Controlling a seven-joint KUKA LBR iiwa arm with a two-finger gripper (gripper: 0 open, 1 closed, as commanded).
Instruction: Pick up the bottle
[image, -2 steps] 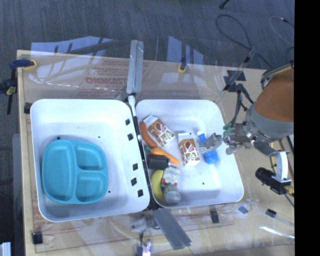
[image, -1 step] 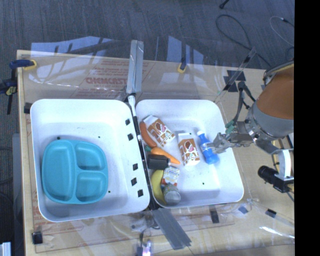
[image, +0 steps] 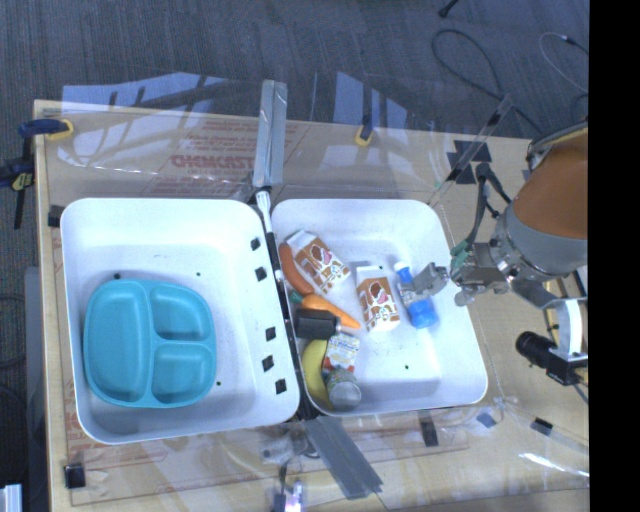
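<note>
bottle (image: 341, 374) lies lower-centre of right bin (image: 455, 345) – likely light, slick, rolls | grasp across the body | gripper (image: 432, 279) – fingers' state cannot tell

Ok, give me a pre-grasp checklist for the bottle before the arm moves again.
1. Bottle located: ok, at the right bin's near edge.
2. Bottle free of clutter: not ok, it touches the banana.
3. Gripper over the bottle: not ok, it sits by the blue item, further right.
4. Gripper free of load: cannot tell.
5. Path to the bottle: ok, bare bin floor lies between.
6. Bottle pose: cannot tell, upright or lying.
</note>
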